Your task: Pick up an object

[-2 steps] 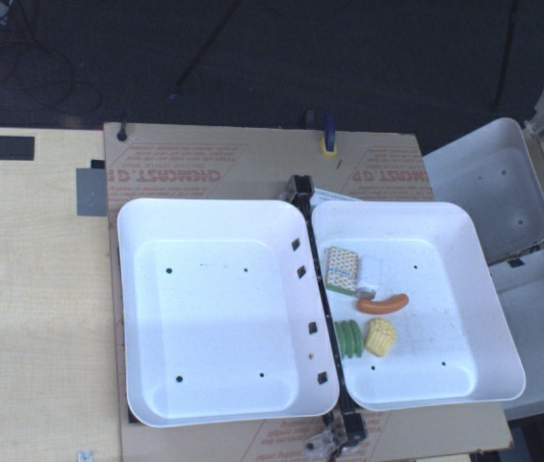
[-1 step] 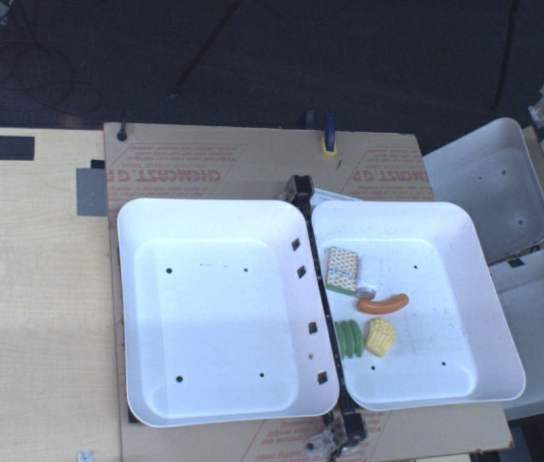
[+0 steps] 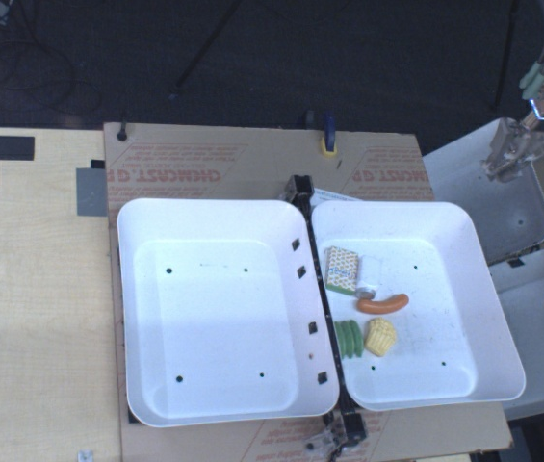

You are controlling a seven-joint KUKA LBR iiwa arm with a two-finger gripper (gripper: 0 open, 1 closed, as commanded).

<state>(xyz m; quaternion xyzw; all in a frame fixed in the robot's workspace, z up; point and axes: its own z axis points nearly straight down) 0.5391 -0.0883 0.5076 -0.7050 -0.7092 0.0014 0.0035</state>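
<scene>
Objects for the picking all sit in the right-hand shallow white bin [image 3: 464, 258], bunched near its left wall: a small patterned box in pale green and tan [image 3: 342, 269], an orange-red sausage-shaped toy [image 3: 383, 304] just below it, a yellow corn-cob piece [image 3: 380, 337], and a green ridged vegetable piece [image 3: 349, 339] touching the corn's left side. The left-hand white bin [image 3: 146, 258] lies alongside. Up at the far right edge, well apart from the cluster, a pale metal gripper [image 3: 517, 152] hangs over the grey surface; whether it is apart or together, I cannot tell. Here's the risk: these pieces crowd together and hug the divider [image 3: 312, 287], so a descent could nudge a neighbour or catch the wall and come up with nothing.
</scene>
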